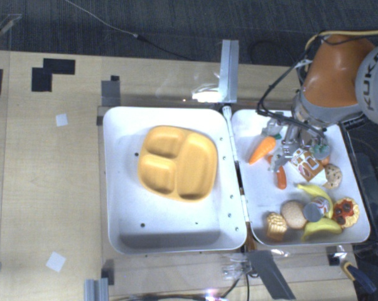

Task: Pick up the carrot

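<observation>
The carrot [262, 149] lies in the right bin [255, 227] near its upper left corner, long axis slanting from lower left to upper right, just left of the hand [288, 148] (whose grip state cannot be told here).

The big grey robot arm with the orange band [358, 68] has dark letters on its grey side, at the far right. I can read "KU", and the rest of the word runs off the edge. The small box with the red and white pattern [307, 163] in the white bin on the right [255, 227] has marks on it, but they are too small and blurry to read.
</observation>
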Controlling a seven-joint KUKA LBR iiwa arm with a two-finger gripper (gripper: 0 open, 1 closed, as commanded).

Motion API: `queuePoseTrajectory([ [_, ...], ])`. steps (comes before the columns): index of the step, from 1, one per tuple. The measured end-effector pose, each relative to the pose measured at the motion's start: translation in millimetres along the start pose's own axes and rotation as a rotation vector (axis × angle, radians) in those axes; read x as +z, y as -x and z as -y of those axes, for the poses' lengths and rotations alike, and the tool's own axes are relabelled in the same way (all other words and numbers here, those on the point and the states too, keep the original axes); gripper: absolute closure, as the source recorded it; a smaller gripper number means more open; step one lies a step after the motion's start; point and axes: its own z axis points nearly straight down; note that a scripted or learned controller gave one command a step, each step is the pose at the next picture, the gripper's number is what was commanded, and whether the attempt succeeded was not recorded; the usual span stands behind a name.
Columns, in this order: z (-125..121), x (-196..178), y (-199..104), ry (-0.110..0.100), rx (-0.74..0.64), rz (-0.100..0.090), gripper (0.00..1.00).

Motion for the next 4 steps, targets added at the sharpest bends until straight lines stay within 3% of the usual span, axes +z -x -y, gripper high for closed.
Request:
queuePoseTrajectory([
  [1, -2, 61, 5, -0.005, -0.055, 0.019, 0.00],
  [2, -8, 61, 19, -0.005, -0.259, 0.016, 0.00],
  [4, -12, 61, -31, -0.005, -0.277, 0.017, 0.00],
])
